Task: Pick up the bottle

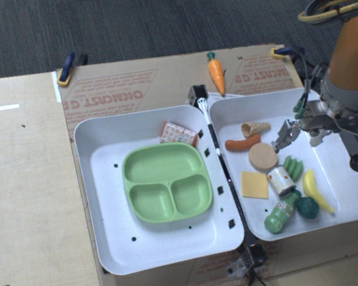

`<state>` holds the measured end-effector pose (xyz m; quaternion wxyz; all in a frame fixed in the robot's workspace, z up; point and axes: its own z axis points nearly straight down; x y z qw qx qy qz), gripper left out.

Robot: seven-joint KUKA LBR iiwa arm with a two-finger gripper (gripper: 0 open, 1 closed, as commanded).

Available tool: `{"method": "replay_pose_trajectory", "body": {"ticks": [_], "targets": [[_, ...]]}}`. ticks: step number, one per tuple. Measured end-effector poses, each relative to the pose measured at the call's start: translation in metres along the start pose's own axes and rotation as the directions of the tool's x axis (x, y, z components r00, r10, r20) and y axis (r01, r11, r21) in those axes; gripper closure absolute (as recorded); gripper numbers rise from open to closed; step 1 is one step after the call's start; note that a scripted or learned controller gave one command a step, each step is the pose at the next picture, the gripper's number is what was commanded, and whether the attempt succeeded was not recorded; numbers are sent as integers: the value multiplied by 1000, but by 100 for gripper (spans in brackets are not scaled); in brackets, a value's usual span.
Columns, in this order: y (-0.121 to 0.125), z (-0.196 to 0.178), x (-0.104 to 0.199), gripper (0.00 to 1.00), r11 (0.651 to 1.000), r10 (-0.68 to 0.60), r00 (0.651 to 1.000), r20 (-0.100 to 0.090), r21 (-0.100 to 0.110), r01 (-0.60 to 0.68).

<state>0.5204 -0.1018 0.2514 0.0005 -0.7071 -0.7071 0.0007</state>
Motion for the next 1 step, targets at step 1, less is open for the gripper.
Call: {"method": "replay_pose_trajectory", "body": {"ticks": [1], "targets": [[0,-9,0,100,1000,1,1000,0,1,-1]]}}
